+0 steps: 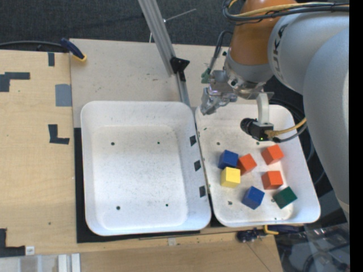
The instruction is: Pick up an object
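Gripper (211, 103) hangs over the far corner of the right bin (300, 211), finger state cannot be told; blocks lie well below and right of it, so I'd target the yellow block (230, 177), descending squarely, clear of the touching blue block (228, 158).

Seven blocks (253, 177) lie in the right bin (303, 208) — left bin (91, 118) alongside.

Arm: grey, reaching in from the right, bulky link filling the upper right above the right bin (300, 208).
Wrist: orange band (255, 24) on top, cables looped over it, pointing down.
Gripper (211, 103): hangs over the right bin's far left corner, near its rim; nothing seen between its tips.
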Controlling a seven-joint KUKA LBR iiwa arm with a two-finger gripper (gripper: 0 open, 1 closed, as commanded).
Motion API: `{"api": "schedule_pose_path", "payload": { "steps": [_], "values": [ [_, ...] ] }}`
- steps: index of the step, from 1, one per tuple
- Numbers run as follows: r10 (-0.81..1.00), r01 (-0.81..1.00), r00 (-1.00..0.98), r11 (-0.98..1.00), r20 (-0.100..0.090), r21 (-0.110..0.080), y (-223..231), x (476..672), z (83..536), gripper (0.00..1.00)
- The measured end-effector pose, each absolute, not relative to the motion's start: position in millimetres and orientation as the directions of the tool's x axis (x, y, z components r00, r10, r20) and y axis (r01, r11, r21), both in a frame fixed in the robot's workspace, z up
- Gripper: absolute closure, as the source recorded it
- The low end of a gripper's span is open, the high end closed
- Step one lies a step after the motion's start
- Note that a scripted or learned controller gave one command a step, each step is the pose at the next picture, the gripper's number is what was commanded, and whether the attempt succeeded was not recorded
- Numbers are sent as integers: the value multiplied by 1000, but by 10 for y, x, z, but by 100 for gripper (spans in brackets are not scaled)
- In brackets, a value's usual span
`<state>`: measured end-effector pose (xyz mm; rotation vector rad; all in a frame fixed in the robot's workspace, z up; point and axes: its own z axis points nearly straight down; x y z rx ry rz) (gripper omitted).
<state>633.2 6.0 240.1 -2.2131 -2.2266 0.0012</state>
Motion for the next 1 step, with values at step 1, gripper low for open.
{"api": "schedule_pose_path", "payload": {
  "steps": [1],
  "values": [
    [1000, 1000, -5, 5, 0, -3, 503, 6190, 2316, 100]
  ]
}}
